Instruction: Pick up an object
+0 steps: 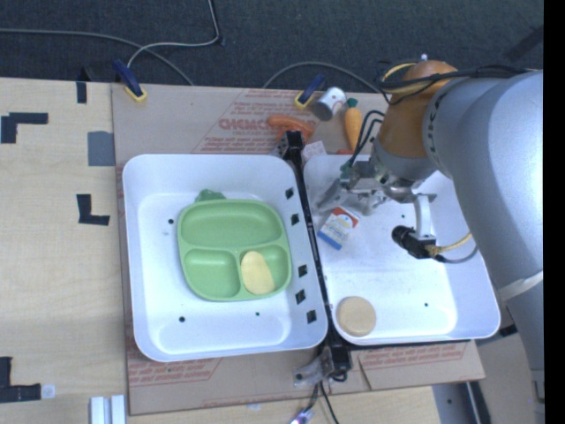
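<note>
Arm reaching in from the right, wrist bent down

The grey arm [494, 166] fills the right side, its orange band [408, 122] sitting just above the wrist. The gripper [346, 191] points down and to the left, low over the right bin [459, 312], with a yellow cable looping off the wrist.

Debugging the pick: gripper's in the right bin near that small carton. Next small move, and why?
Probably a short descent onto the small carton. The gripper sits in the right bin just above and beside it, with nothing visibly between its fingers, and the carton is the nearest object; the tan disc lies farther off.
</note>
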You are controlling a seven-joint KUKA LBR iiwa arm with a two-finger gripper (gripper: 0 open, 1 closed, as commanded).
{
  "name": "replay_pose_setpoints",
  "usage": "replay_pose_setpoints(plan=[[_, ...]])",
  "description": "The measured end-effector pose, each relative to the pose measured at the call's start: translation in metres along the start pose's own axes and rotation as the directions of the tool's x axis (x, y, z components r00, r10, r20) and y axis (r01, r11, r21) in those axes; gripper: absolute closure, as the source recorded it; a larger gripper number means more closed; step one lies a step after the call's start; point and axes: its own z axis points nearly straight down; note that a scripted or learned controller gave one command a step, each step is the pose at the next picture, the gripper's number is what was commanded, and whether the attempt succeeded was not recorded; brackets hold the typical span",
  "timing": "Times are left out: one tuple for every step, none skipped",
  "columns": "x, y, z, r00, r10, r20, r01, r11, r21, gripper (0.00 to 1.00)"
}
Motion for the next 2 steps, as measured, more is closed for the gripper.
replay_pose_setpoints(plan=[[-0.0011, 0.0086, 0.0003, 1.000, 0.000, -0.003, 0.000, 1.000, 0.001, 0.00], [0.0015, 0.0088, 0.0003, 1.000, 0.000, -0.001, 0.000, 1.000, 0.000, 0.00]])
